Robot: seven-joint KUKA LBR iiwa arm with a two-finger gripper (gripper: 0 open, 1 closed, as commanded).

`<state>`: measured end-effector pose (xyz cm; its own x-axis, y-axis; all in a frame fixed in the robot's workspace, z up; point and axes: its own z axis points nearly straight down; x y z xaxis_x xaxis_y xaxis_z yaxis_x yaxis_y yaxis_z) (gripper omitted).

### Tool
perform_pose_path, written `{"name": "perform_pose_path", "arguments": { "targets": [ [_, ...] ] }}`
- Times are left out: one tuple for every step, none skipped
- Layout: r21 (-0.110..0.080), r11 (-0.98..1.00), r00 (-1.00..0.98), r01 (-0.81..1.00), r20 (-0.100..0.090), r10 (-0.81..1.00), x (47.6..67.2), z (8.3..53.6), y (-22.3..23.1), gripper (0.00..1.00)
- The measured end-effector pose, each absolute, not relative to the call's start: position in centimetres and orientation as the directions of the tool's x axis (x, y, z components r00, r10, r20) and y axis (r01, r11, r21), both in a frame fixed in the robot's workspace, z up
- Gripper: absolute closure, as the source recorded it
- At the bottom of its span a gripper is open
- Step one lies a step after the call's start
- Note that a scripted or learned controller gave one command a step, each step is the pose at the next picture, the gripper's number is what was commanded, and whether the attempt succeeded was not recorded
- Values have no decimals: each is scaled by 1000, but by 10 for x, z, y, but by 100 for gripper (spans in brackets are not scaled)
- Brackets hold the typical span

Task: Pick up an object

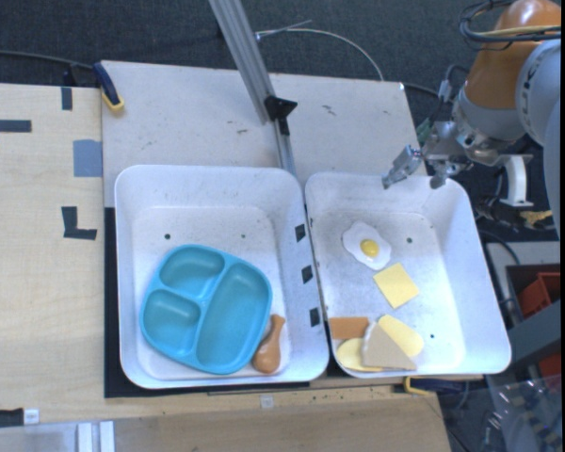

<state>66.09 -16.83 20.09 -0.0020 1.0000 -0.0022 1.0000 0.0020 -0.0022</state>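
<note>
Down at the near rim of the right bin (471,252) lie an orange block (347,328) and a tan wedge (388,348); beyond them, a yellow cheese square (395,284) and a fried egg (366,247). Empty gripper (413,169) hovers over the far corner, fingers apart; no writing is readable.

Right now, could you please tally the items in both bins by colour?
Blue: 1, divided plate
Orange-brown: 2, drumstick, brown slab
Yellow: 2, cheese square, round slice
White and yellow: 1, fried egg
Tan and yellow: 1, sandwich wedge
Total: 7
</note>
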Motion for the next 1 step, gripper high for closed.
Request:
{"name": "perform_pose_path", "arguments": {
  "targets": [
    [-6, 2, -2, 1000, -1, 1000, 666, 153, -167, 0]
  ]
}}
